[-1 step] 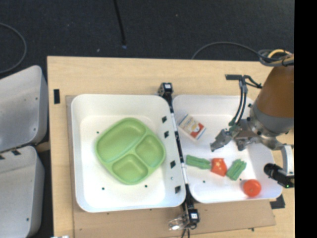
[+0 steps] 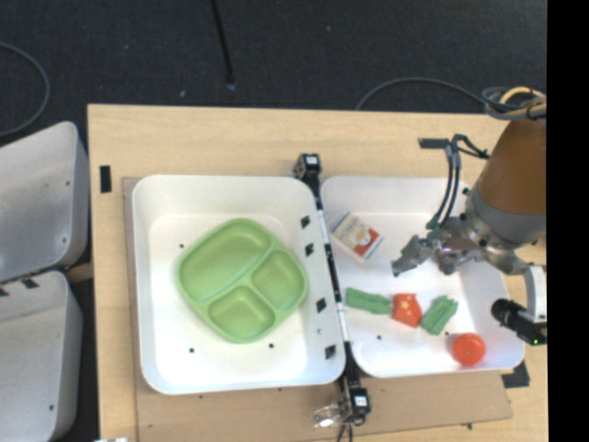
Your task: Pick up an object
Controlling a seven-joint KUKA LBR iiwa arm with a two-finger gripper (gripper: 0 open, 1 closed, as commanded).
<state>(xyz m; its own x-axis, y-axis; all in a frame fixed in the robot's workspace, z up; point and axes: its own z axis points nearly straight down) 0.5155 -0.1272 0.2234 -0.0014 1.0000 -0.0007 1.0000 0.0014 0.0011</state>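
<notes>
The right bin (image 2: 405, 201) holds a small white and red box (image 2: 356, 236), a long green piece (image 2: 368, 301), a red block (image 2: 407, 309), a ridged green piece (image 2: 439, 314) and a red-orange ball (image 2: 468, 349). My gripper (image 2: 411, 255) hangs over the middle of this bin, right of the box and above the red block. Nothing shows between its fingers.
The left bin (image 2: 156, 357) bears a green divided plate (image 2: 242, 279). A ridge with black clips (image 2: 324, 274) separates the two bins. The arm's orange band (image 2: 517, 168) and cables (image 2: 451, 182) stand over the right bin's far right side.
</notes>
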